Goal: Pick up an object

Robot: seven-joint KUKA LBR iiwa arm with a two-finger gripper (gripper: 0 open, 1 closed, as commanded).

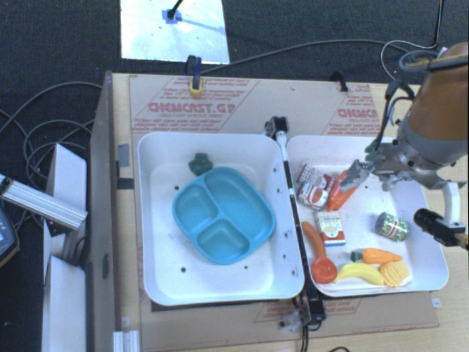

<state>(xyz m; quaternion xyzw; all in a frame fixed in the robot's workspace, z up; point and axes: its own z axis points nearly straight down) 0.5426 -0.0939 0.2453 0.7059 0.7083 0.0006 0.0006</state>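
1. Over the right bin [438, 270], toward its upper half: gripper [357, 173], reaching in from three o'clock on a grey arm [440, 116].
2. Directly under the fingertips, touching or nearly so: orange carrot-like toy [339, 191], long axis running from about one o'clock down to seven o'clock.
3. Whether open or closed on that toy: cannot tell, since the tip blurs into the orange shape and no clear gap or clamp shows.
4. Just beside the toy at nine o'clock: red-and-white packet [313, 185], close enough to get nudged.
5. Further down at six o'clock from the gripper: small carton [331, 228], then a sausage [314, 239] and tomato [324, 270]; at four o'clock, a green can [392, 226]; along the bottom rim, banana [360, 272], second carrot [377, 255] and a waffle-like piece [395, 272].
6. Across the divider at nine o'clock, well apart: left bin [146, 218] with a blue divided plate [223, 215] and a small green toy [199, 164].
7. Likely the turning point: closing across the toy's short width, perpendicular to that slanted axis, rather than along it.
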